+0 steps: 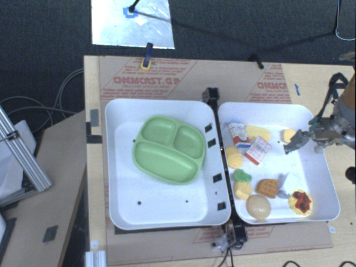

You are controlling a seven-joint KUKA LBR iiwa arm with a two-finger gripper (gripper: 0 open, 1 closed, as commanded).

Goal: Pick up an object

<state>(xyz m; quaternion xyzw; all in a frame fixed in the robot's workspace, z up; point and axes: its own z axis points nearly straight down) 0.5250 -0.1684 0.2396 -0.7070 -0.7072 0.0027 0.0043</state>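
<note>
Fingers state: cannot tell. Gripper (293,142) sits over the right bin (325,174) near its right rim, beside a yellow toy piece (288,134) at the bin's far right corner. Toy foods lie scattered in that bin, about ten pieces. Left bin (119,166): one green divided plate (169,149), long axis slanting toward the near right. Two bins on cardboard-covered table (183,77); dark carpet beyond.
</note>
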